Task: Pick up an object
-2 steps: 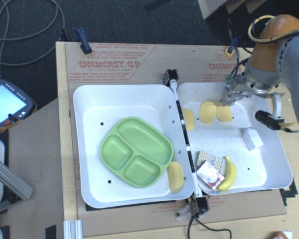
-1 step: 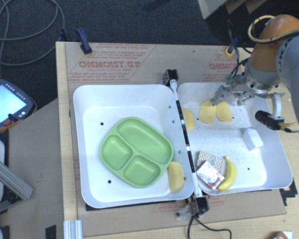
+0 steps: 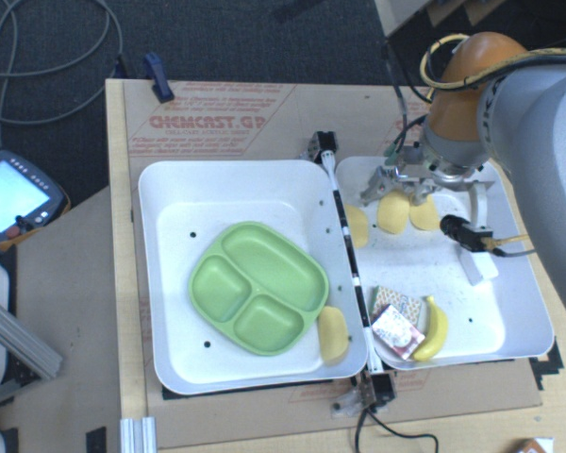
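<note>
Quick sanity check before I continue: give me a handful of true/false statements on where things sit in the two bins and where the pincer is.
1. The green divided plate lies in the left bin. True.
2. The banana lies in the left bin. False: it is in the right bin, near the front.
3. The pincer is over the right bin's back part. True.
4. The green plate has two compartments. False: it has three.
5. A pale yellow piece lies beside the plate. True.

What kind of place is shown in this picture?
Probably a robotics lab or test bench: a grey robot arm with an orange band reaches over two shallow white plastic bins on a board, with loose black cables on dark carpet.
</note>
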`<state>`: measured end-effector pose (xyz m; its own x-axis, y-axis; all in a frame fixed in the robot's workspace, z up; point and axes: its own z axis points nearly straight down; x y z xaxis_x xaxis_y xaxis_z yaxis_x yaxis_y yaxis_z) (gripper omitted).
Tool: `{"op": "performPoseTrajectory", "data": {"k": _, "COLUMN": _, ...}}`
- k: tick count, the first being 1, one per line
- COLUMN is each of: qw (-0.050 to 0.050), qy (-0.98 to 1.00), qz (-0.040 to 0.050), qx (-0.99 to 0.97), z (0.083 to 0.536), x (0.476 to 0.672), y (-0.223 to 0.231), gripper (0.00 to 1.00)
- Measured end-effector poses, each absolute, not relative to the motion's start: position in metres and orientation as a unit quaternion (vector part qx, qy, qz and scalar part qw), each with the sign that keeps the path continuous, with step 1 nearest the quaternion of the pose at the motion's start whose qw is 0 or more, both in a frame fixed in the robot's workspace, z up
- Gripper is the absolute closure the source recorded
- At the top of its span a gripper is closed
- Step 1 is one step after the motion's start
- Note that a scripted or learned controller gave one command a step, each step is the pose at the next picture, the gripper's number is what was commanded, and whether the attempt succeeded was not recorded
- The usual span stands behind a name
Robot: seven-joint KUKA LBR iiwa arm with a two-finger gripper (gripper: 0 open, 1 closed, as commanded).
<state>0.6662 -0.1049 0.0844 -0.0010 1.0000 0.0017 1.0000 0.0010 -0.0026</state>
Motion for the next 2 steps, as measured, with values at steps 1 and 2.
{"op": "performPoseTrajectory", "data": {"k": 1, "qw": -0.001, "qy": -0.707, "qz": 0.0000, "qx": -0.707, "z": 0.085, "x": 0.667, "y": -0.121, "gripper": 0.00}}
{"op": "performPoseTrajectory", "data": {"k": 2, "qw": 0.001, "qy": -0.707, "qz": 0.0007, "qx": -0.707, "z": 0.085, "x": 0.651, "y": -0.137, "gripper": 0.00}}
